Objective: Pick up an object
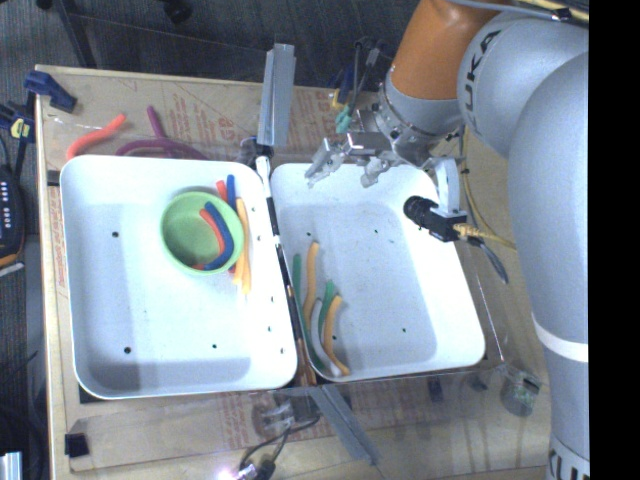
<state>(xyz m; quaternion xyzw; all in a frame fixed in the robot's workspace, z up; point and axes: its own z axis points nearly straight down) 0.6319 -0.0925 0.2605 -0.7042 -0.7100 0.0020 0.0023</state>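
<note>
The left bin (pixel 120 298) holds a green bowl (pixel 190 236) with red, blue and orange curved sticks (pixel 222 230) lying in and beside it. The right bin (pixel 420 298) holds orange and green curved sticks (pixel 322 313) along its left wall. The pincer (pixel 345 165) hangs spread open, gripping nothing, above the right bin's far rim.

The right bin's (pixel 420 308) centre and right floor lie open; curved sticks (pixel 322 313) crowd its left wall. In the left bin (pixel 120 318), a green bowl (pixel 200 232) blocks the upper middle.
</note>
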